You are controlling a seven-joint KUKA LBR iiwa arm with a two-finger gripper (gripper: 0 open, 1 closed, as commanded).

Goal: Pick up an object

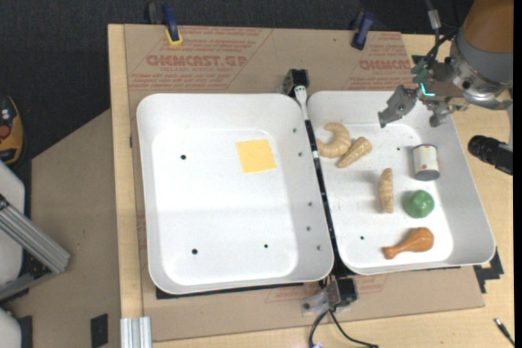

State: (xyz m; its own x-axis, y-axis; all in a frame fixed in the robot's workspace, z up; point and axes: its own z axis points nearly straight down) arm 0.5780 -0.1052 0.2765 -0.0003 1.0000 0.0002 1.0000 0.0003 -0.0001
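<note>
Two shallow white plastic bins sit side by side on the worktop w/ rounded corners, smooth & glossy. Left bin [163, 175] holds 1 item: a flat yellow square [256, 156], thin like a cheese slice, lying nr the middle toward the far edge. Right bin [465, 232] holds 6 items. 1 curved tan croissant shape [333, 139] nr its left edge, touching 1 tapered tan piece [355, 151] just beside it. 1 stubby tan ridged piece [386, 190] mid-bin, upright in view. 1 orange-brown drumstick shape [411, 243] nr the front edge. 1 green rounded lump [420, 204], bumpy, just right of the stubby piece. 1 small grey cylinder [425, 161], metallic-looking, lying on its side toward the right edge. Gripper [418, 106] hangs over the right bin's far edge, fingers spread apart, nothing between them, well apart from the cylinder.
</note>
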